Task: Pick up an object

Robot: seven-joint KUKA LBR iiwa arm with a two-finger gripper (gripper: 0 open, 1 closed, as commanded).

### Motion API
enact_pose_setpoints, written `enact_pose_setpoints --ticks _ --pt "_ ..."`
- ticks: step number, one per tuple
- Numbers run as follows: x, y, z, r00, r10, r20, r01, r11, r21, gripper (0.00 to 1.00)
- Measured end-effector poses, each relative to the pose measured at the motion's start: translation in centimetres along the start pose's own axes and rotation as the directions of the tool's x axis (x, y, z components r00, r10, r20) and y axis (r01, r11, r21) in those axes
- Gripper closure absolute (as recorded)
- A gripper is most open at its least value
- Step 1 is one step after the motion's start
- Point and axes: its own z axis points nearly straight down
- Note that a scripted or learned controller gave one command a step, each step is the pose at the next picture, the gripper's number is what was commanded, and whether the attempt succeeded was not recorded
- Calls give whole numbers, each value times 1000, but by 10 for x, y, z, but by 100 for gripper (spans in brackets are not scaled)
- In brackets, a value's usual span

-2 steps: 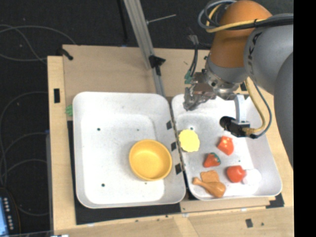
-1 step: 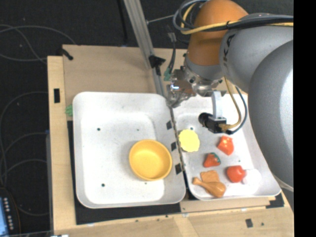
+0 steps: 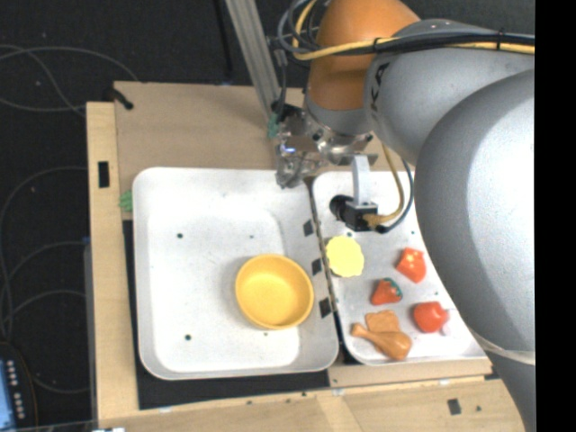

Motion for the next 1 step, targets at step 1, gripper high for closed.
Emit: enact_pose_setpoints --ticks 1 --pt "-3 -1 -1 1000 2 3 -2 1000 1 0"
